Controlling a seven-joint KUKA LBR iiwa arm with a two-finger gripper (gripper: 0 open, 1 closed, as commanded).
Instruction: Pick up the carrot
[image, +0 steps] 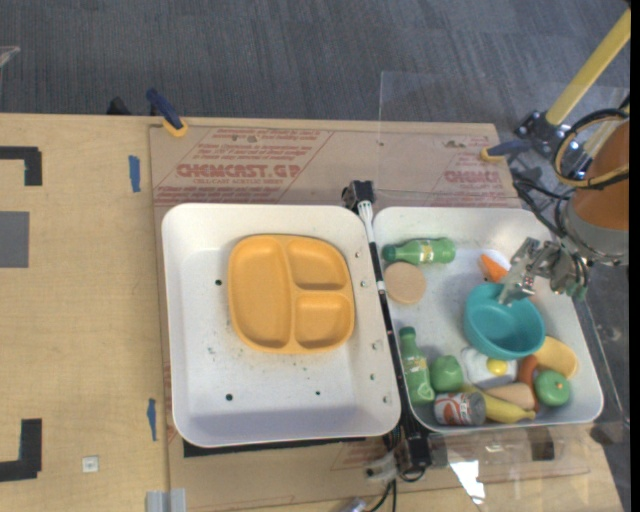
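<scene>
The carrot (492, 266) is a small orange piece lying near the far wall of the right bin (590, 385), just beyond the rim of a teal bowl (503, 322). My gripper (518, 272) hangs right beside the carrot on its right, over the bowl's far edge. It is open, and nothing sits between its fingers. The carrot's right end is partly hidden behind the gripper.
The right bin also holds a green bottle (420, 252), a tan disc (405, 284), a second green bottle (413, 366), a can (460, 407), a banana (510, 402), a green apple (552, 388) and a yellow piece (556, 354). The left bin (190, 380) bears a yellow divided plate (292, 293).
</scene>
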